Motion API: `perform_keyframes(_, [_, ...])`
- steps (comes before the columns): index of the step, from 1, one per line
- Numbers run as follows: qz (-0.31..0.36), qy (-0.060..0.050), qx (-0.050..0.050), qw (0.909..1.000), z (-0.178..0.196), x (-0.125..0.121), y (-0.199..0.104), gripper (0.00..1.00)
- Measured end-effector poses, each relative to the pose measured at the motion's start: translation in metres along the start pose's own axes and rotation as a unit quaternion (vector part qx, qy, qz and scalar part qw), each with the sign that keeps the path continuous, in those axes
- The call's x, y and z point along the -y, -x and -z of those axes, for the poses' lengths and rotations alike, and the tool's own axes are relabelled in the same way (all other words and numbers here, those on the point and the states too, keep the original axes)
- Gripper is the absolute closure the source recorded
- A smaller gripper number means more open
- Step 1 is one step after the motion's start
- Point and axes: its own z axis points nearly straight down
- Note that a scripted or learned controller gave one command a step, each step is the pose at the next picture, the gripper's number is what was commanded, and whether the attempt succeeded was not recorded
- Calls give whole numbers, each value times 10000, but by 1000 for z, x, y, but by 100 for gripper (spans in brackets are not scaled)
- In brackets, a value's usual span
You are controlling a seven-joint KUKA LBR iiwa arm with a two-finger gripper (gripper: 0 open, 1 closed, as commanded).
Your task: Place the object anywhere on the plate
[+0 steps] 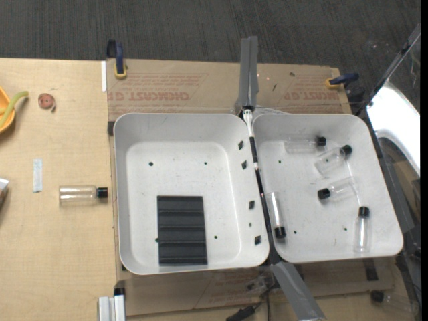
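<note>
- A dark ribbed plate (180, 231) is lying flat in the left bin (121, 179), toward its near edge, with nothing sitting on it
- Five clear vials with black caps are lying on their sides in the right bin (386, 186), all well apart from the plate
- One vial (304, 144) is resting near the far wall, with a second vial (332, 157) lying just beside it at a slant
- A third vial (336, 190) is lying around the middle of that bin
- A fourth vial (362, 229) is lying near the right corner at the front, its cap pointing away
- A fifth vial (275, 212) is lying along the bin's left wall, its cap pointing toward the near edge
- A larger clear bottle (79, 193) is lying on the bench (53, 259), left of both bins
- Both bins are sitting on a cardboard sheet (174, 89), which two blue clamps (115, 55) are pinning at its far edge
- Whether the gripper is released or clenched cannot be told here
</note>
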Motion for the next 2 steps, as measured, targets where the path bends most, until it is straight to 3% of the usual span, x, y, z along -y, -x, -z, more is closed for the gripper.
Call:
perform_keyframes(1, [-258,-7,27,9997,-3,14,51,0])
perform_keyframes(2, [-124,-4,26,9999,-4,-10,-80,0])
